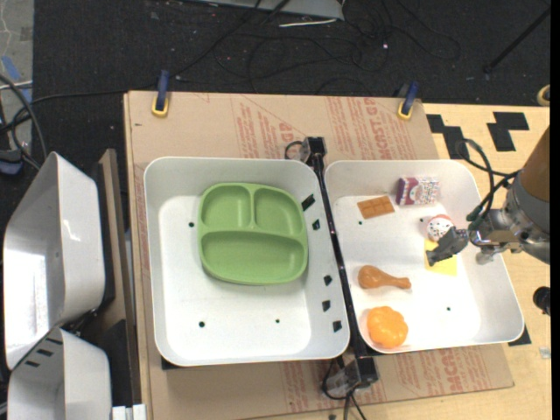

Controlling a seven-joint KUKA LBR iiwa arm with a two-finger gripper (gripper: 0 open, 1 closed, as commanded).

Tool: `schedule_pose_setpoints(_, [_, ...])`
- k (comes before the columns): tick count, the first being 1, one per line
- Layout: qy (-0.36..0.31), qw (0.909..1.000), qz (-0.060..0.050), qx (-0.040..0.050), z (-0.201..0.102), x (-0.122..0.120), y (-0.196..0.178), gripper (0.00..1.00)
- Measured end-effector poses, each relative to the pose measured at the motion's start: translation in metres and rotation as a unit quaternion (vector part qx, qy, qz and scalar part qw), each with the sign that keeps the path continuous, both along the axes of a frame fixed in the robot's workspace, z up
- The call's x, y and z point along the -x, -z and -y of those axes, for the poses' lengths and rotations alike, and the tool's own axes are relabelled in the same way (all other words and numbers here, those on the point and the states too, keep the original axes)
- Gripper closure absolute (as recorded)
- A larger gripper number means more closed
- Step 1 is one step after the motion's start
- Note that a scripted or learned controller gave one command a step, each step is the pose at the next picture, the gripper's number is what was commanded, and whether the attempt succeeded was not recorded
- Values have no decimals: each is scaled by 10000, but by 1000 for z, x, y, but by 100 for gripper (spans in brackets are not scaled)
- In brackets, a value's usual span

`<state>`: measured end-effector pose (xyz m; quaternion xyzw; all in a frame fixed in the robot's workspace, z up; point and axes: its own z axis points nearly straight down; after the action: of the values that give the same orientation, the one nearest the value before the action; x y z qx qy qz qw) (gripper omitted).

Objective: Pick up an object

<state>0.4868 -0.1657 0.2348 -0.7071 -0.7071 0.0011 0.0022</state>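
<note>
arm: the grey KUKA comes in from the right edge, with the claw (pixel 448 245) low over the right bin (pixel 499 318), toward its right side

claw: honestly can't tell if it's apart or together, it's just a dark blob from this angle, and I don't see anything pinched in it

closest target: a yellow block (pixel 444 264) sits right under the claw tip, touching or nearly so, with a small white spotted toy (pixel 437 227) just on its far side

other pickables: orange cracker-looking piece (pixel 376 206) and a purple-white carton (pixel 417 190) at the far end, a drumstick-shaped toy (pixel 382 278) mid-bin, an orange fruit (pixel 387 325) at the near edge

left bin: a green divided plate (pixel 253 234), well apart from the arm

progress: I'd say reach is done, grab and lift are not. Everything looks like it's lying flat on the bin floor, so nothing's picked yet.
</note>
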Motion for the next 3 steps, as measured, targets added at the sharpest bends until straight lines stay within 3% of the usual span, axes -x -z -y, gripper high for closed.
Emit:
schedule_pose_setpoints(2, [8,10000,-8,-4,-15,-2,111,0])
schedule_pose_setpoints(3, [14,10000,24,8,-15,-4,97,100])
